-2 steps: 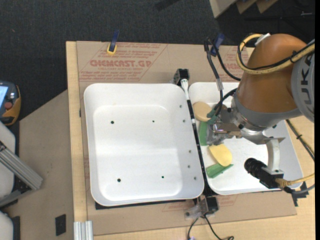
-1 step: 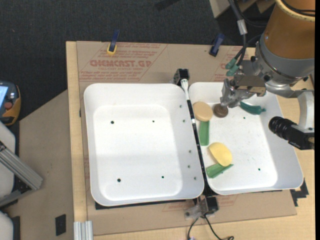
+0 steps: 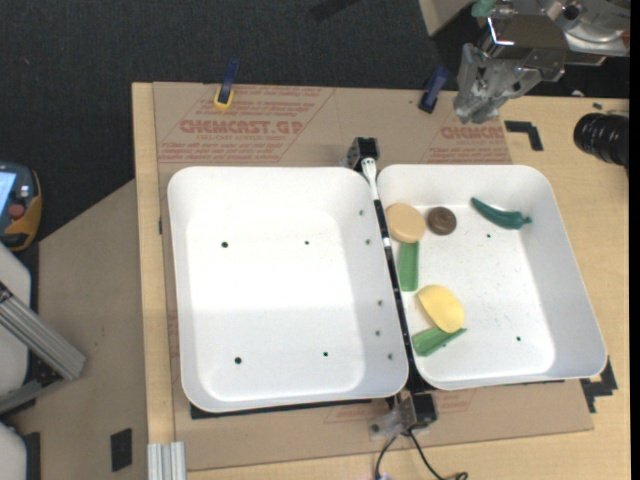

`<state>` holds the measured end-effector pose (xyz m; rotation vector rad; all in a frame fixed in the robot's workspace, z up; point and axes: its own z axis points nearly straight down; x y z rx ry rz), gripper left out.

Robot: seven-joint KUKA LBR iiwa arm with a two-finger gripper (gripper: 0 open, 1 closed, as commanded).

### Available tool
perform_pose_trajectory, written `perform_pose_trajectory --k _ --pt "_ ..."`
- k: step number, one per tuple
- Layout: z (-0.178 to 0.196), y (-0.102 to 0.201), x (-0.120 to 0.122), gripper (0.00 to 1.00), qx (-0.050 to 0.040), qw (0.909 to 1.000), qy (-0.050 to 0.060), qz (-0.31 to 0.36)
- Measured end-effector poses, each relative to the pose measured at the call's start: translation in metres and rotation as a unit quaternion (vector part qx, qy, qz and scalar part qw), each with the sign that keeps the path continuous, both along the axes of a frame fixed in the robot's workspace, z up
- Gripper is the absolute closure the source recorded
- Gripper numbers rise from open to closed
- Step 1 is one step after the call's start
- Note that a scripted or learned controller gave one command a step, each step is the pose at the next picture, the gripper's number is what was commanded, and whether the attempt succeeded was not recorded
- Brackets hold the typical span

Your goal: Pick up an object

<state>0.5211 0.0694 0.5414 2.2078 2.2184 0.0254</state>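
In the camera view the gripper [image 3: 480,103] hangs high over the cardboard sheet [image 3: 255,118] behind the right bin [image 3: 560,298], just past that bin's far rim and nothing shows between its fingers; the tips blur together against the board, so I cannot tell whether they are parted or closed. Everything worth picking lies in the right bin, toward the viewer from the gripper and mostly to the view's left of it. Nearest are the teal curved piece [image 3: 500,213], whose long axis runs across the bin from upper left to lower right, and the small brown round piece [image 3: 441,220], which sits just beside the tan disc [image 3: 405,222]. Below the disc a green stick [image 3: 408,265] lies lengthwise along the divider wall, close against it. Further forward the yellow lump [image 3: 442,307] rests touching a second green piece [image 3: 436,340]. The left bin [image 3: 200,298] is well apart from the arm. The coming move likely needs a forward reach and a descent, with the teal piece seemingly the shortest travel.
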Motion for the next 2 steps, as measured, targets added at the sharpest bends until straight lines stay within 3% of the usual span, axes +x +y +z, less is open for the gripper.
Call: perform_pose_trajectory --k 1,2 --pt "-0.187 0.069 -0.008 1.0 -0.0033 0.9998 0.019 0.001" --pt "-0.115 -0.016 -0.042 1.0 -0.0016 1.0 0.005 -0.007"
